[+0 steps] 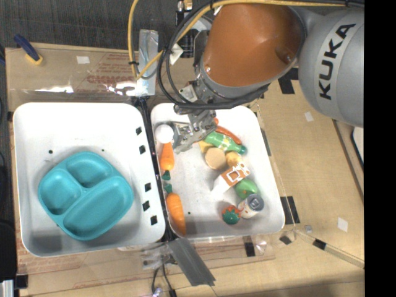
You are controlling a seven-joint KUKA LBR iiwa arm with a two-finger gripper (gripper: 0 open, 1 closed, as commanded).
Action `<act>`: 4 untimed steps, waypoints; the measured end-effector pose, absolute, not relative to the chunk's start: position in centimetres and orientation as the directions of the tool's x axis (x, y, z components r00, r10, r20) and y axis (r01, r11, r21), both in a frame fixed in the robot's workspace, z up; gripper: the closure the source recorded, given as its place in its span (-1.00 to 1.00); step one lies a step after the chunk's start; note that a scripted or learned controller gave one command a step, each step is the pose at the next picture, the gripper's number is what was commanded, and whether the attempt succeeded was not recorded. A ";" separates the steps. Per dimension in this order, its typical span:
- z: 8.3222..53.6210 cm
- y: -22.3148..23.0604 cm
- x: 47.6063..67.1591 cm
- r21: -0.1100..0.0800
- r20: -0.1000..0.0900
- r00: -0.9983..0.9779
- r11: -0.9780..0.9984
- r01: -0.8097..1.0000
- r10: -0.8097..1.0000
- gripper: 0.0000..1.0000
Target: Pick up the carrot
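Nearest the camera in the right bin [272,209], an orange carrot [176,213] lies against the left wall, its tip toward the near rim. A second carrot [166,156] lies farther up the same wall, just beyond a small green piece. To the right of these sits a clutter of play food: a small can [252,204], a boxed item with an orange label [235,177], a tan round piece [215,158] and a green bottle-like piece [221,141]. In the left bin [25,122] rests a teal divided plate [85,194].

Farther back, the gripper [187,136] hangs low over the far left part of the right bin, just right of and slightly beyond the farther carrot. Whether its metal fingers are spread or closed cannot be told, and nothing orange is visibly between them. By my reading the pick is not yet done: both carrots lie on the bin floor, the farther one close beside the jaws, the nearer one well apart.
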State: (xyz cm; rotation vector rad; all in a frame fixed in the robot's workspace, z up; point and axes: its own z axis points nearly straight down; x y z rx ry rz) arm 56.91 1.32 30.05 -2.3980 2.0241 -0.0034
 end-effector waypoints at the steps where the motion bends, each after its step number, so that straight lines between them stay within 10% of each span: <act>1: 26.0 -5.3 56.1 0.003 -0.001 0.370 -0.370 -0.929 -0.929 1.00; 3: 25.1 -10.4 65.7 0.002 -0.002 0.133 -0.133 -0.991 -0.991 1.00; 4: 27.3 -5.9 65.7 -0.004 -0.002 -0.016 0.016 -1.000 -1.000 1.00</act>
